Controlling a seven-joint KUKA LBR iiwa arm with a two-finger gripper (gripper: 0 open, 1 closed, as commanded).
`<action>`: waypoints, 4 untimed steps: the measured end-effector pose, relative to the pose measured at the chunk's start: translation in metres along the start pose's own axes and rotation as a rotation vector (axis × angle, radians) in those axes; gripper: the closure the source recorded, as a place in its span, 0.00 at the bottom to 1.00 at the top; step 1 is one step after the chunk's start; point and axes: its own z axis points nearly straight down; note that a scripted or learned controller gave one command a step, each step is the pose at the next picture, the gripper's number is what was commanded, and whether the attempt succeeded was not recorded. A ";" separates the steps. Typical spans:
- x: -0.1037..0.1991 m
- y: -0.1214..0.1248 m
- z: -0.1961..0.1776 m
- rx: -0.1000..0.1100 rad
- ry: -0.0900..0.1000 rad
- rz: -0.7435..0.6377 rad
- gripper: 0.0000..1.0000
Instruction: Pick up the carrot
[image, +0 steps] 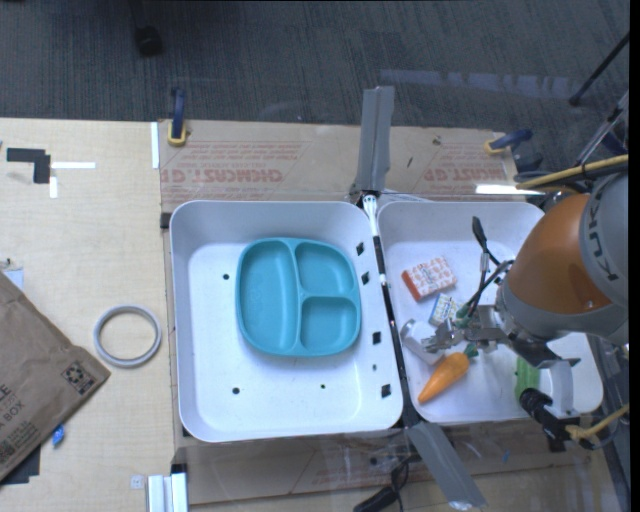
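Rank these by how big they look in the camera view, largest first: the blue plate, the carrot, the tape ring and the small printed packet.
1. Blue plate, clearly largest.
2. Tape ring.
3. Carrot and printed packet: they look about alike, so I would not rank them.

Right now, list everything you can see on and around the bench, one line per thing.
Carrot: one, orange, right bin, near its front-left corner.
Divided plate: one, teal, three compartments, middle of the left bin.
Small packet: one, red and white, right bin, behind the carrot.
Green item: one, right bin, partly hidden by the arm.
Bins: two, white, side by side.
Tape ring: one, grey, on the bench left of the bins.
Cardboard box: one, brown, far left.
Gripper: one, metal, just above the carrot's thick end.
Arm: one, grey and orange, entering from the right.
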 end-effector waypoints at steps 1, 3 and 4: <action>-0.001 0.000 0.000 0.000 0.001 -0.016 0.00; 0.001 -0.002 0.000 0.007 0.002 0.146 0.00; 0.001 -0.002 0.001 0.009 0.004 0.179 0.00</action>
